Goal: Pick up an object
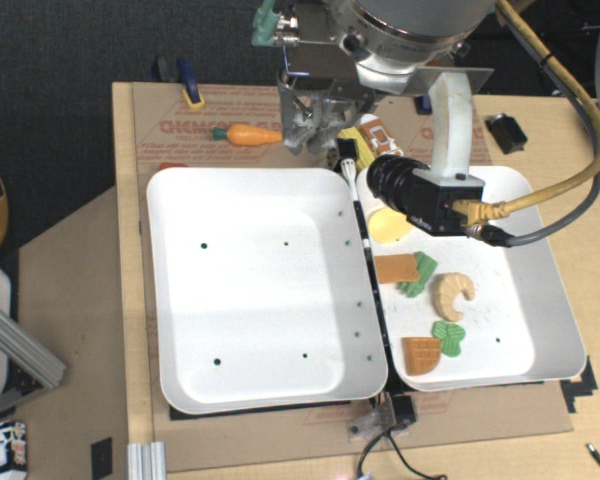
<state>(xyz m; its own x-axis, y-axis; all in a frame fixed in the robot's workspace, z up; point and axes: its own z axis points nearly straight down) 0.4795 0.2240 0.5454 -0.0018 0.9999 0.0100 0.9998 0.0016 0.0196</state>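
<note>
Currently pincer (315,128) sits above top edge of bins, near carrot (248,135) lying on tabletop (130,218); cannot tell its state, blurred. Nothing visibly held.

Risk: carrot is outside bins, so descent here may nudge it away or clip bin rim. Arm body also overhangs right bin, crowding candidates.

Left bin (180,368): bare. Right bin (550,348): yellow piece (388,226), orange wafer (396,268), green bit (420,274), croissant (453,295), waffle wedge (420,354), green leaf (449,337).

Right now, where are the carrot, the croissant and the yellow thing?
carrot (252,136): camera view, middle of its orange body.
croissant (453,295): camera view, middle of its curved back.
yellow thing (387,227): camera view, its visible rounded front.
</note>
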